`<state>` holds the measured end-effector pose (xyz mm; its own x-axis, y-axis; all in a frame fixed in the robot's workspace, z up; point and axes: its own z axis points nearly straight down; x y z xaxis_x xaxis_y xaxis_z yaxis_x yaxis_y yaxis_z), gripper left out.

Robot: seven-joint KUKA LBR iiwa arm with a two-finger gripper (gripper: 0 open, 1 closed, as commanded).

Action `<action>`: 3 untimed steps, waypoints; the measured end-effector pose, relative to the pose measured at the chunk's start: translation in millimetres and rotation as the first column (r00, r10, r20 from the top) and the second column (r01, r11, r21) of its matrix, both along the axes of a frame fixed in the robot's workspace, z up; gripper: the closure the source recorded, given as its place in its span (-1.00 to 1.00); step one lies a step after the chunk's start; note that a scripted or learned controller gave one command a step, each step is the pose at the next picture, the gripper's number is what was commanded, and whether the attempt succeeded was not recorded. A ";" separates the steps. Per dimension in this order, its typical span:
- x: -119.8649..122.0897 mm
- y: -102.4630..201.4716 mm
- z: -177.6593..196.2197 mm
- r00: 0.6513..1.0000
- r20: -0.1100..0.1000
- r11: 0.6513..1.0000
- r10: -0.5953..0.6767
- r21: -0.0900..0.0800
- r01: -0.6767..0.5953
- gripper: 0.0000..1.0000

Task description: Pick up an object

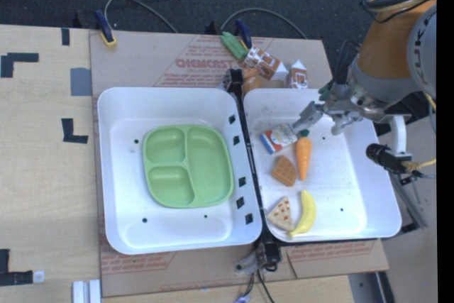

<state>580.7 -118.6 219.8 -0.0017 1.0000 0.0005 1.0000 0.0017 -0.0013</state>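
The small white packet with red and blue ends (278, 138) lies flat in the right white bin (369, 213), near its top left part. It looks like the thing about to be picked, because the grey two-finger gripper (320, 118) hangs just beside it. One finger points down at the packet's right end and the other sticks out to the right, so the hand is spread wide with nothing in it. That makes sense for a grab not yet done.

The orange toy carrot (303, 157) lies just beside the packet and could get bumped. Below it sit the brown toy cookie (284, 171), the yellow toy banana (306, 212) and the toy pizza slice (280, 213).

The left white bin (113, 152) holds a light green plastic plate with three parts (188, 165), well apart from the hand.
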 end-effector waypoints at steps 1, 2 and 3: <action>29.3 -47.1 -129.6 1.000 0.011 1.000 -0.001 -0.003 0.001 -1.00; -4.1 1.5 -131.1 1.000 0.008 1.000 -0.001 -0.001 0.001 -1.00; -4.7 1.3 -123.5 1.000 0.007 1.000 0.000 -0.004 0.000 1.00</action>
